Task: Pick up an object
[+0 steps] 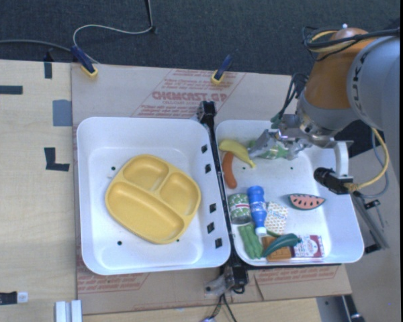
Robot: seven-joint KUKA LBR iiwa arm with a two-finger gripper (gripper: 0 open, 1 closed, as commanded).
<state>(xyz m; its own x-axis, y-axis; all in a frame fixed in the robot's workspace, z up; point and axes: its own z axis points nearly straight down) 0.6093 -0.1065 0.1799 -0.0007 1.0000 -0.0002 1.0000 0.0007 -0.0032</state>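
My gripper [277, 143] hangs over the back of the right bin [336, 230], just right of a yellow banana [235, 151]. A small green thing [277, 153] shows right under the gripper; whether it is held cannot be made out. In front of the banana lies an orange sausage-shaped piece [228, 172]. Further forward are a blue bottle [256, 207], a green can [239, 208], a watermelon slice [306, 201], a pale round piece [277, 218], green vegetables [250, 240] and a red-and-white packet [310, 247].
The left bin [94, 146] holds a yellow divided plate [153, 197]. A black divider with clips [213, 180] runs between the bins. The grey arm with its orange band [336, 66] and cables [373, 173] crowd the right bin's back right.
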